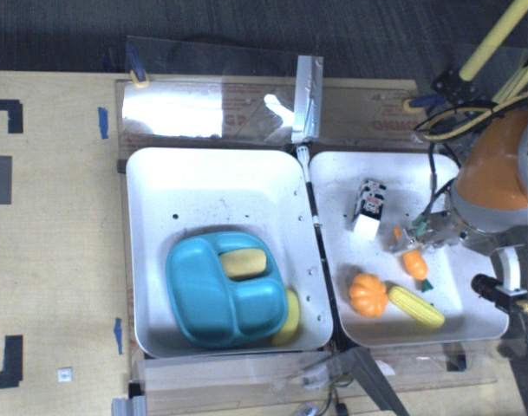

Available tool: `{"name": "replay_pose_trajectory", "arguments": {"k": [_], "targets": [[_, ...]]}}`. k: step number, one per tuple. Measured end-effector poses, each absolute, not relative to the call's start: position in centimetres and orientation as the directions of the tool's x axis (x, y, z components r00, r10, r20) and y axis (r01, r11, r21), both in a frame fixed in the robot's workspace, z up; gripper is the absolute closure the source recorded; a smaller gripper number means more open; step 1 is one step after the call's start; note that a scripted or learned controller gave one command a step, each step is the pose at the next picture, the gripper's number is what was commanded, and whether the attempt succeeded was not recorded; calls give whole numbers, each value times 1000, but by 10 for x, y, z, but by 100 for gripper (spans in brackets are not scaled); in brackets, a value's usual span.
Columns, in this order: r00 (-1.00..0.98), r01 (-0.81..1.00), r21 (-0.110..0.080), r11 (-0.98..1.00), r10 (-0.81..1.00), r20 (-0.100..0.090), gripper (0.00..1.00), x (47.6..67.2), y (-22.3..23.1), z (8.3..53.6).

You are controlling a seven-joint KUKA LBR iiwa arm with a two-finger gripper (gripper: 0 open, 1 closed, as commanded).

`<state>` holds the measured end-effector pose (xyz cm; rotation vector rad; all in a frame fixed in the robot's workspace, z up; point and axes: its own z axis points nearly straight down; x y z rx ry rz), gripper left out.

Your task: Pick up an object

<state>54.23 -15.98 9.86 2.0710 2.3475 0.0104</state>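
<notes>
Reaching in from three o'clock, the grey KUKA arm with its orange wrist band hangs over the right-hand shallow white bin, its gripper low among the toys; we cannot tell from this slanted view how the pincer stands, and nothing is plainly caught in it. Just beside the tool at its five o'clock lies the small orange plastic carrot with a green tip, the likeliest target in our judgement. Toward seven o'clock from the carrot sits the round orange plastic pumpkin, touching the yellow plastic corn cob at its three o'clock. A small black-and-white carton lies near the bin's twelve o'clock. In the left-hand white bin we see a blue compartmented plastic tray carrying a pale yellow bun-shaped toy. We judge the carrot light, stiff and smooth, apt to squirt from a poor pinch; taking it across its thicker middle, square to its length, looks safest.
</notes>
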Motion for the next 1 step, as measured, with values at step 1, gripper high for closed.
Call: {"name": "replay_pose_trajectory", "arguments": {"k": [1], "targets": [[123, 992, 6, -123, 992, -1, 100, 543, -159, 233]]}}
